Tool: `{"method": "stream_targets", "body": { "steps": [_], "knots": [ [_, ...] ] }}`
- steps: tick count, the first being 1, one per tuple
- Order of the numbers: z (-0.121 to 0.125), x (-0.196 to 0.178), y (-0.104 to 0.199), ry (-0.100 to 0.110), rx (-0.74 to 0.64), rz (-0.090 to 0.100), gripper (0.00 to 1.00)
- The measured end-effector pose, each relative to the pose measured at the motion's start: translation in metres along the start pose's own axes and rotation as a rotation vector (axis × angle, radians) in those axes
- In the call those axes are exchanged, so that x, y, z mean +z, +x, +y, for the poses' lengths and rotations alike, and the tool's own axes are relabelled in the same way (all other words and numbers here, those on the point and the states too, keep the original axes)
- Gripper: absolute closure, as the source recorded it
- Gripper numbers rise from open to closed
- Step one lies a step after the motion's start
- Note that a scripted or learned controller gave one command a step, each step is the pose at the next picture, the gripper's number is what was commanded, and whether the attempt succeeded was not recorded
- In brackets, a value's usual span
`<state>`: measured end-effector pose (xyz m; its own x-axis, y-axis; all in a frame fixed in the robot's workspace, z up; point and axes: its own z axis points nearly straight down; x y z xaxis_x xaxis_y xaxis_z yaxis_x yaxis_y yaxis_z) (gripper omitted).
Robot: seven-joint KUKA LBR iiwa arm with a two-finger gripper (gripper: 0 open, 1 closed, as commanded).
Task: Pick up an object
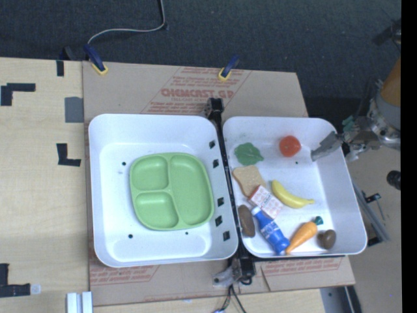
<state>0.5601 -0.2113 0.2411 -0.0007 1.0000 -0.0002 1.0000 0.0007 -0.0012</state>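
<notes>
Nothing is picked up yet: the gripper [324, 150] hangs over the right bin's [348, 194] edge near the tomato [290, 146], probably empty, and I cannot tell if it is open or closed.

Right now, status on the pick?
Gripper over right bin's right edge, nothing held. Tomato nearest, untouched. Banana lies below it. Path clear.
</notes>
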Motion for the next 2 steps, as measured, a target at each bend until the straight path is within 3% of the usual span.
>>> {"method": "stream_targets", "body": {
  "steps": [1,2],
  "knots": [
    [0.074,0.153,0.0,-0.007,-0.003,-0.002,0.0],
    [0.11,0.155,0.054,-0.005,-0.003,0.0,0.0]
  ]
}}
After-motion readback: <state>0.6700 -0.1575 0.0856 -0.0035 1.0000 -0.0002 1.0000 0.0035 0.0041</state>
